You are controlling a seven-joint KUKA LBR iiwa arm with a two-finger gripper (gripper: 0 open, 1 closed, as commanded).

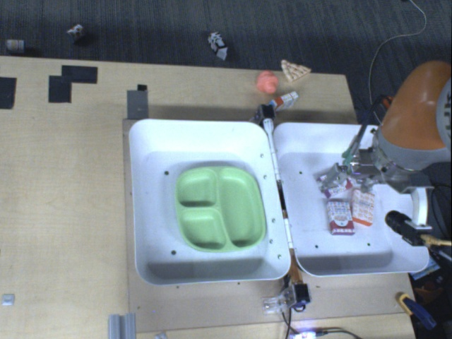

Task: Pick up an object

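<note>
In the right white bin (311,210) lie two small packets side by side: a red and white one (340,216) and an orange and white one (364,207). Just above them sits a crumpled grey and red piece (332,182). My gripper (351,173) reaches in from the right and hangs low over that crumpled piece, at the upper ends of the packets. Nothing can be seen held between its fingers. The left white bin (152,189) holds a green divided plate (219,207).
On the bench beyond the bins lie a pink ball (267,82), a pizza-slice toy (294,70) and a small tube (284,102). A black marker-like thing (266,112) lies at the bins' upper joint. The arm's orange band (417,111) looms over the right bin's right side.
</note>
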